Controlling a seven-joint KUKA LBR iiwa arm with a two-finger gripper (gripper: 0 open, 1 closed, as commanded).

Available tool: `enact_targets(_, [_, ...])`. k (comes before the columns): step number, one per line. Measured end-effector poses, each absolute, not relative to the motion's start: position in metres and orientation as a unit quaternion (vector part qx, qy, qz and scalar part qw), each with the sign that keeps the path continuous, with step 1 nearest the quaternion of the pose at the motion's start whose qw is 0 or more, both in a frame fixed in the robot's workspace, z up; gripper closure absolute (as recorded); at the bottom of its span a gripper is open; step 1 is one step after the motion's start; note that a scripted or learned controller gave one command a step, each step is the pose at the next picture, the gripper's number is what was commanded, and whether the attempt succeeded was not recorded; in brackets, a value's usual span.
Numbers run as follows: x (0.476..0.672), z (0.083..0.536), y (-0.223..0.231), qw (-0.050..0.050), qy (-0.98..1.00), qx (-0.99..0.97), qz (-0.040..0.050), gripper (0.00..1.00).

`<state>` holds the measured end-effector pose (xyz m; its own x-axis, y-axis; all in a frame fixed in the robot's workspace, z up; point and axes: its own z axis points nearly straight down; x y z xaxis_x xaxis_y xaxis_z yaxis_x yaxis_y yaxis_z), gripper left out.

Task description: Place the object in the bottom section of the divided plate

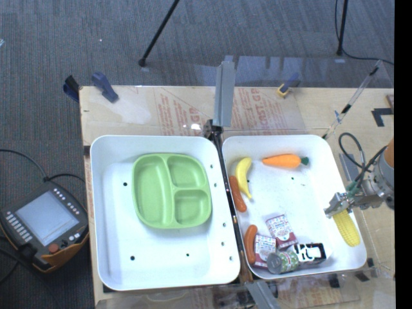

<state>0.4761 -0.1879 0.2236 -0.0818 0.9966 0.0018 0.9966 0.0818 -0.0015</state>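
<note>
A green divided plate (172, 190) lies in the left white bin (112, 250); it has one long section on its left and two smaller ones on its right. My gripper (339, 205) hangs over the right rim of the right bin (309, 179). A yellow corn cob (347, 228) lies directly below the gripper against that rim; whether they touch I cannot tell. Also in the right bin are a banana (243, 174), a carrot (284, 161), two red sausages (237, 196) (250, 242), two snack packets (277, 225) and a can (281, 262).
A small black-and-white box (311, 253) lies beside the can at the right bin's front. A grey post (224, 98) stands behind the seam between the bins. A teach pendant (44, 224) lies left of the bench. Cables (353, 152) run near the arm.
</note>
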Motion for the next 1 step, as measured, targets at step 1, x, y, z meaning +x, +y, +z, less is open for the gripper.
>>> enact_targets(1, [0.4755, 0.1856, -0.0766, 0.003, -0.682, -0.732, 0.0016, 1.00])
